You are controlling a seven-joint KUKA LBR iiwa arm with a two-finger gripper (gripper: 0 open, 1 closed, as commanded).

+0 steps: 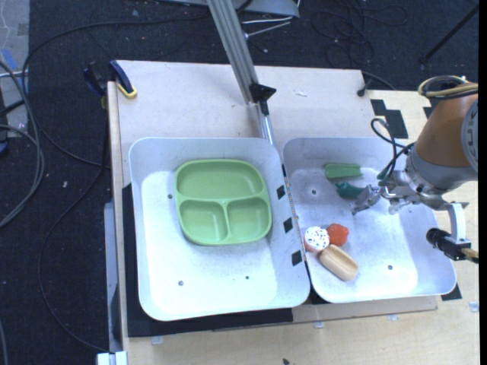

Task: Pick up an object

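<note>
The right bin (396, 280) holds several small objects. A light green piece (342, 172) lies near its back, with a dark teal piece (349, 190) just in front of it. Toward the bin's left front sit a white dotted ball (316, 239), a red-orange piece (338, 234) and a tan roll-shaped piece (339, 263), close together. My gripper (365, 201) reaches in from the right and hangs low over the bin, just right of the dark teal piece. Nothing shows in its grasp.
The left bin (152, 280) bears a light green divided plate (224, 201). A slanted metal pole (236, 44) runs from the top down to the gap between the bins. The grey arm with its orange band (445, 131) covers the right bin's far right corner.
</note>
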